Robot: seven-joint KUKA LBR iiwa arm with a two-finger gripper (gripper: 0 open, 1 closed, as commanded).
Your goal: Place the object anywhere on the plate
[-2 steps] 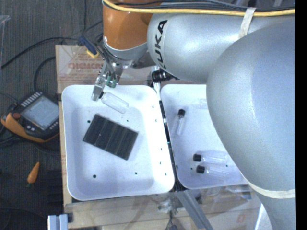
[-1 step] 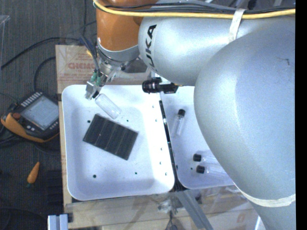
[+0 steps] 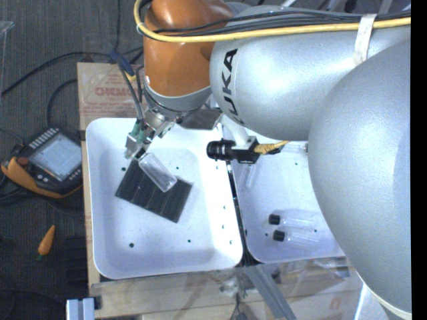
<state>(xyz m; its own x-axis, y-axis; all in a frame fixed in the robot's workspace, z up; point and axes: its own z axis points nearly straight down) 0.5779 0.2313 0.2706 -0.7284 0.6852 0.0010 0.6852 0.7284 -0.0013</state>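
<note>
Vial (image 3: 158, 172): clear, lay on the dark plate (image 3: 153, 192), just below the fingers.
Fingers (image 3: 135, 145): state unclear, cannot tell open or closed.
Plate: in left bin (image 3: 107, 245).

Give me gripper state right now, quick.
Gripper: cannot be told whether it's open or closed. It sits over the left bin, at the upper end of the clear object lying on the dark plate.
</note>
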